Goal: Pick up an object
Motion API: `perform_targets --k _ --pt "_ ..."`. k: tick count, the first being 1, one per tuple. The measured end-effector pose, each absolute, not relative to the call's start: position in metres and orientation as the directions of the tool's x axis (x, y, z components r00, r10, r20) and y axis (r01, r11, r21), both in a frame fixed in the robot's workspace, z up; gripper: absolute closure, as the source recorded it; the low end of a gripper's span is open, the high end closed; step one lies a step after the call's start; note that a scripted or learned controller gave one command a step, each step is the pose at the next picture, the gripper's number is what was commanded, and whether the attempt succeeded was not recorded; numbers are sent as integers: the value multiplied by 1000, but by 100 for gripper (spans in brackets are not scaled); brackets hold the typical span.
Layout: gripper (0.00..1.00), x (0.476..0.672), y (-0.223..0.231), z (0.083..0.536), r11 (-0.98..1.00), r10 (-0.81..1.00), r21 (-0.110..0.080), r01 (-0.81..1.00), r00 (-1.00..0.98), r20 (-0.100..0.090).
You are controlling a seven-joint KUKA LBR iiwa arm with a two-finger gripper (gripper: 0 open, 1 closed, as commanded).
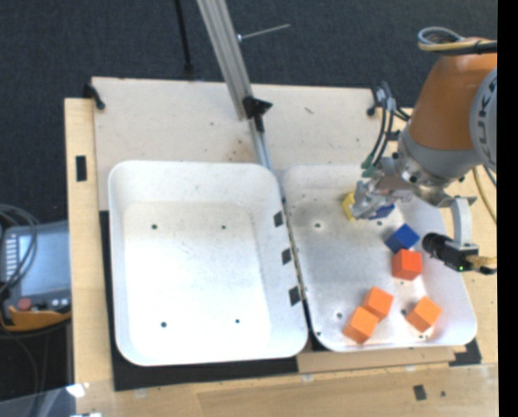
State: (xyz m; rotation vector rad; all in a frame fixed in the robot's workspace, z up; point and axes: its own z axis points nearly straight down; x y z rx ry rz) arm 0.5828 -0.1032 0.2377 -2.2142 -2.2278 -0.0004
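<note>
Grasp step under way: claw [369,200] sits low over small yellow block [350,205], upper right bin; closure cannot be told. Next: confirm grip, lift.

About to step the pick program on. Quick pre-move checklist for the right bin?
1. Pincer over right bin: ok.
2. Target: yellow object at the pincer, mostly hidden: cannot tell if gripped.
3. Finger state: cannot tell.
4. Blue block touching red block, apart from pincer: ok.
5. Three orange blocks near front of bin, out of the way: ok.
</note>
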Motion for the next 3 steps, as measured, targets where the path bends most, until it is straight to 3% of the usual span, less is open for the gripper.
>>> perform_targets --k 3 --pt "100 540 50 237 8 1000 0 1000 -8 2"
